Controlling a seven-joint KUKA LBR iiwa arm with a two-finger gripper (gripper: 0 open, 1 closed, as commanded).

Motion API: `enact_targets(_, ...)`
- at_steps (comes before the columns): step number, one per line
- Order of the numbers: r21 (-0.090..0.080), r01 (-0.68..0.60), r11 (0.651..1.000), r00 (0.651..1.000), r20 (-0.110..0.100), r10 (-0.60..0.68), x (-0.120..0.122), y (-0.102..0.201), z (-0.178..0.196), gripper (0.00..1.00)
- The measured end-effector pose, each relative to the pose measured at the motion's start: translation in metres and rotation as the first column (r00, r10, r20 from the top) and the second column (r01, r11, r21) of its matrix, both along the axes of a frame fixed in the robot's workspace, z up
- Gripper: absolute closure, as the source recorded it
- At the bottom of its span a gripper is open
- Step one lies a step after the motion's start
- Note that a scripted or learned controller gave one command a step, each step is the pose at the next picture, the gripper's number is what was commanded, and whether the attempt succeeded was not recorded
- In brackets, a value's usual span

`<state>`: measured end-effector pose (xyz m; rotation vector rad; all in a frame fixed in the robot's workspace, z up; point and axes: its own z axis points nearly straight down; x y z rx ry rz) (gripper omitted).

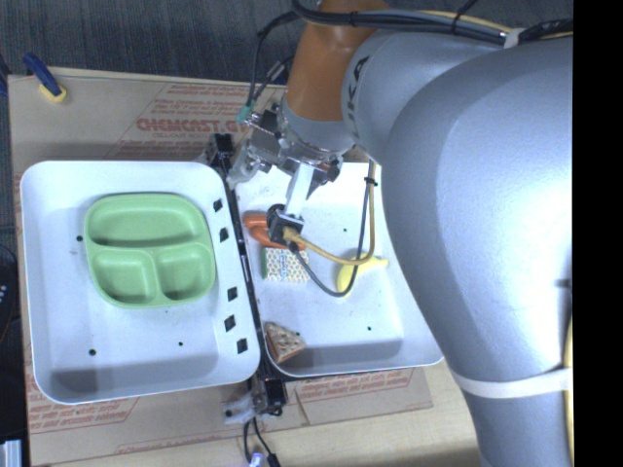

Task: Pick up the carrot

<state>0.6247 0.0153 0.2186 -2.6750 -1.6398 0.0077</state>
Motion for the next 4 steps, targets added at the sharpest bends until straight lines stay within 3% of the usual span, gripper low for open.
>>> enact_targets(1, -0.002, 0.238, 0.971, 0.971, -0.001, -0.238, -0.012, -0.031, -0.027, 0.00)
enact_targets(2, -0.002, 0.161, 0.987, 0.987, -0.001, -0.161, -0.018, -0.121, -0.128, 0.00)
enact_targets(3, 0.001, 0.108, 0.994, 0.994, 0.001, -0.108, 0.018, -0.115, -0.127, 0.00)
enact_targets(4, -0.001, 0.263, 0.965, 0.965, 0.003, -0.263, 0.032, -0.095, -0.026, 0.00)
